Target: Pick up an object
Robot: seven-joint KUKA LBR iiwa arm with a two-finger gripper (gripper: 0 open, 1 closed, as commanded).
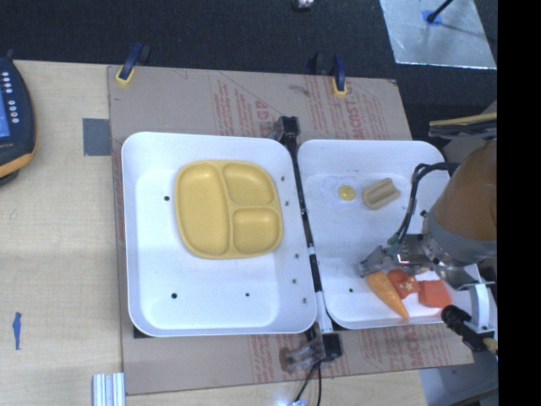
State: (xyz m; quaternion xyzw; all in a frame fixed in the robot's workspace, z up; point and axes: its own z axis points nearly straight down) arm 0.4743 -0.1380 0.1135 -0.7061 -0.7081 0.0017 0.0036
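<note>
While my gripper (378, 264) hangs low over the near part of the right bin (338, 161), I cannot tell from this view how it is set. Just below it, on the near side, lies the orange carrot-shaped piece (388, 294), long axis slanting toward the bin's near right corner (a red piece (424, 291) sits beside it). Farther off are the tan block (380, 193) and yellow disc (347, 193); the yellow tray (228, 208) fills the left bin (161, 311).

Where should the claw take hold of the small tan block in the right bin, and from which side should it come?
Grip the tan block across its short width, at the middle, coming straight down from above. It lies flat and slightly tilted, longer than wide, with free floor all around; only the small yellow disc sits to its left, apart from it. The claw is lower in the right bin.
</note>
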